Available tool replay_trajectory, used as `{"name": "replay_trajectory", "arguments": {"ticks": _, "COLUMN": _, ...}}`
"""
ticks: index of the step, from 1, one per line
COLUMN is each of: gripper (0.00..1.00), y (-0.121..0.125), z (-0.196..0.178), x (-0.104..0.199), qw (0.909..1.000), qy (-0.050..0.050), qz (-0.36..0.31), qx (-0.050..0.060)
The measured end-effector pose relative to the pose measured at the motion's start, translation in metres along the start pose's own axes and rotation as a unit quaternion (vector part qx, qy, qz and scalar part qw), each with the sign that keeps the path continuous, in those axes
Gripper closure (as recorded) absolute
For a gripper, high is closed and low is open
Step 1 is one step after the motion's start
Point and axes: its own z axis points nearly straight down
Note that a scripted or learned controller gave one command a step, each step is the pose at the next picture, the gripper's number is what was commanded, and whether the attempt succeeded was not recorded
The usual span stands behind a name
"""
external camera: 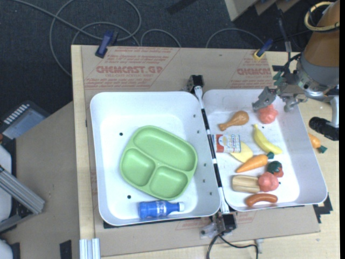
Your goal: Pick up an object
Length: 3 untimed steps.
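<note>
The gripper [279, 97] hangs with jaws spread. Just below them lies a red toy fruit [267, 114]. It looks light, hard and slick, so gripping across its widest middle seems safest.

I read "CHEMCAST GP" in red print on the board [135, 69] behind the left bin, and again, partly covered, behind the right bin. The small packet [228, 143] carries print too fine to read.

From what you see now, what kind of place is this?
Probably a robot lab bench for grasping tests: two white bins on a board, toy food such as a banana, loose cables on the floor.
</note>
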Motion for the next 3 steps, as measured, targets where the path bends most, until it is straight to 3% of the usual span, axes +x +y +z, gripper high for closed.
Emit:
{"name": "replay_trajectory", "arguments": {"ticks": 1, "gripper": 0.00, "y": -0.010, "z": 0.123, "x": -0.030, "qw": 1.0000, "qy": 0.000, "qz": 0.001, "qx": 0.001}}
{"name": "replay_trajectory", "arguments": {"ticks": 2, "gripper": 1.00, "y": -0.009, "z": 0.111, "x": -0.030, "qw": 1.0000, "qy": -0.001, "qz": 0.001, "qx": -0.001}}
{"name": "replay_trajectory", "arguments": {"ticks": 3, "gripper": 1.00, "y": -0.060, "z": 0.087, "x": 0.011, "qw": 1.0000, "qy": 0.000, "qz": 0.000, "qx": 0.001}}
